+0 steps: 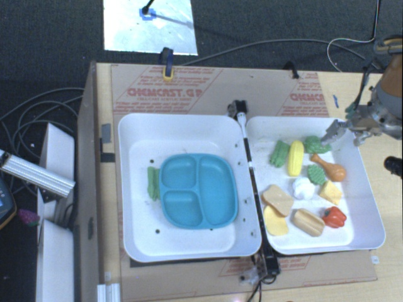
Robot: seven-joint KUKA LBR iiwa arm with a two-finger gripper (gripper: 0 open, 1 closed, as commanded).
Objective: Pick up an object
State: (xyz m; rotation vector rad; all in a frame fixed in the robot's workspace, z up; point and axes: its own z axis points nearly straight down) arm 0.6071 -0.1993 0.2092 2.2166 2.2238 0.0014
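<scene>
Gripper enters from the right edge, hanging over the upper right part of the right bin. Fingers too small and blurred to read; cannot tell if they are spread or pressed together, and nothing visible between them. Tip sits just beside the green leafy toy, contact unclear. Grey wrist with an orange band above it at the frame's right edge.

Right bin holds the toy food, all loose in the bin: green pepper-like piece, yellow corn touching it, drumstick right of the corn, small green piece, white lump, yellow cheese wedge, bread slice, yellow piece below it, bun, red pepper at the lower right.

Left bin holds a blue divided plate, three compartments, lying flat in the middle. Green bean pod lies just beside the plate's left rim, on the bin floor.

Bins touch side by side on a cardboard sheet with red print. A yellow-and-blue clamp at its far edge. Dark carpet floor around, cables to the left, a shiny floor patch at the top, a metal rail at left.
</scene>
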